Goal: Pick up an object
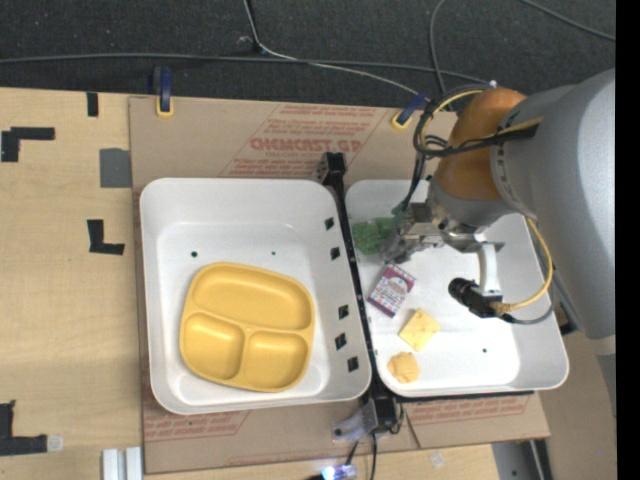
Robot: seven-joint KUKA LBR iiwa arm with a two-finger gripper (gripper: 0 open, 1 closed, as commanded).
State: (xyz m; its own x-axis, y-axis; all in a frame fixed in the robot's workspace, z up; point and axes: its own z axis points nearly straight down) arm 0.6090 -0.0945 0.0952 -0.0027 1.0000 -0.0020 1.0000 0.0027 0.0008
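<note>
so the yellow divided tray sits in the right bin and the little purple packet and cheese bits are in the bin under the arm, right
Not quite. The camera view shows the yellow divided tray in the left bin, not the right. The purple packet and cheese bits do lie in the right bin, under the arm.

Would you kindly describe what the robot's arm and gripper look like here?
The arm is a bulky, rounded light-grey shell, with an orange band above the wrist. Black and yellow cables loop round the wrist. The gripper is a small grey metal assembly.
</note>
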